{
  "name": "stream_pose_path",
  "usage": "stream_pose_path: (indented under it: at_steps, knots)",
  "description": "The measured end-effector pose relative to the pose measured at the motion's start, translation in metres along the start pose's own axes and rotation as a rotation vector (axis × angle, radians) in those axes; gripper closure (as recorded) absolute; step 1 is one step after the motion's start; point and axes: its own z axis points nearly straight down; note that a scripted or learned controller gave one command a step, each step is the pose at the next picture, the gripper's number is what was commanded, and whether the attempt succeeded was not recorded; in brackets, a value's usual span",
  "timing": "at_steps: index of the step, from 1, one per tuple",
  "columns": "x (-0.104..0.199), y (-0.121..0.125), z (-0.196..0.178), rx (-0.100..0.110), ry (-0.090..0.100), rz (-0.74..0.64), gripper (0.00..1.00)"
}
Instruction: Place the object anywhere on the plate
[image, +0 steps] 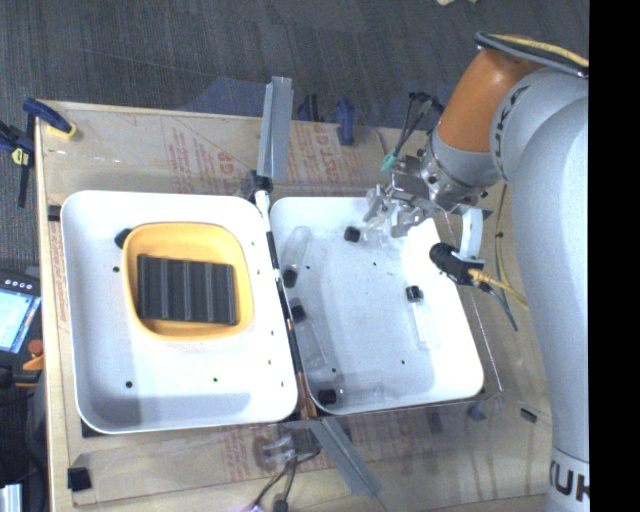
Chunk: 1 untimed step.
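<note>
My arm (540, 200) comes in from the right, grey with an orange band. On the surface (180, 150) stand two white bins. The left bin (100, 380) holds a yellow plate (187, 274) with a dark ribbed middle. The right bin (440, 370) holds clear plastic pieces with black caps — one tube (418, 312) lies near its right side. My hand (392, 212) hangs over the far edge of the right bin; I cannot tell how it is set.

The arm (565, 300) shows the white letters "KU" at the near right; red print on the bench (150, 150) is unreadable.
</note>
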Motion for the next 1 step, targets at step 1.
stream_pose_path:
  at_steps: [1]
  knots:
    - [0.0551,-0.0384,0.0214,0.001,-0.004,-0.288,1.0]
